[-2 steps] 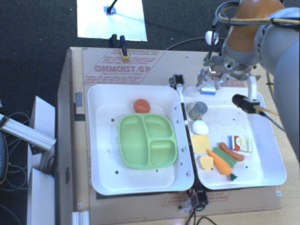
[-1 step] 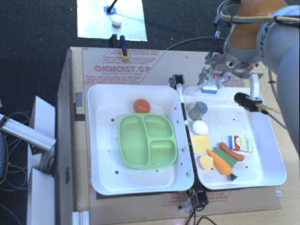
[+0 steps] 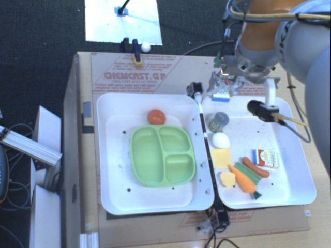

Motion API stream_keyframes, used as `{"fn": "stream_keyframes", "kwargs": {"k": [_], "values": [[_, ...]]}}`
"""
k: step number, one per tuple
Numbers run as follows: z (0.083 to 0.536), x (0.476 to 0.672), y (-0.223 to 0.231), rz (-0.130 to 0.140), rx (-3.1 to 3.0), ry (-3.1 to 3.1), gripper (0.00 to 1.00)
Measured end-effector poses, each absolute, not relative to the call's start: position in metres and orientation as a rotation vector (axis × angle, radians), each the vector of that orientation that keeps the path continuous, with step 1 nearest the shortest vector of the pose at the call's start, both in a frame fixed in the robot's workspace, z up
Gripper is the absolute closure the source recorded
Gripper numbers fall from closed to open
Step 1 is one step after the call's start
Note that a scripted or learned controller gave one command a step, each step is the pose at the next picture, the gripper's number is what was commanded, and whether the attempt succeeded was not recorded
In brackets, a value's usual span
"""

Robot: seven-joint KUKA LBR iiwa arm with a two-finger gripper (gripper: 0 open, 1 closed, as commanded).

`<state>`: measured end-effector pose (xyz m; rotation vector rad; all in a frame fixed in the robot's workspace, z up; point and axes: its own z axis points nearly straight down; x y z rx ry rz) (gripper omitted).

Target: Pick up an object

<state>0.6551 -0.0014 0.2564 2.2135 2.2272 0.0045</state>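
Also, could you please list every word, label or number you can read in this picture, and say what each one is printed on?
"CHEMCAST GP": red print on the brown protective sheet under the bins, readable behind the left bin.
Smaller red print repeated across that sheet: too small to read.
Small carton in the right bin: red and blue printing, too blurred to read.

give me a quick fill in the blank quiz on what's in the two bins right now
1. The green divided tray lies in the ____ bin.
2. The tomato sits just beyond the tray's ____ edge.
3. The white egg lies between the grey can and the ____ cheese slice.
4. The carrot lies in the ____ bin.

Missing: left; far; yellow; right
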Motion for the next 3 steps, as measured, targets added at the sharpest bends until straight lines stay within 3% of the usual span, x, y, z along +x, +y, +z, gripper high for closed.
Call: {"fn": "stream_keyframes", "kwargs": {"k": [2,3], "values": [[0.266,0.669,-0.037,0.003,2.218,2.221,1.0],[0.273,0.631,-0.052,0.002,2.219,2.221,1.0]]}}
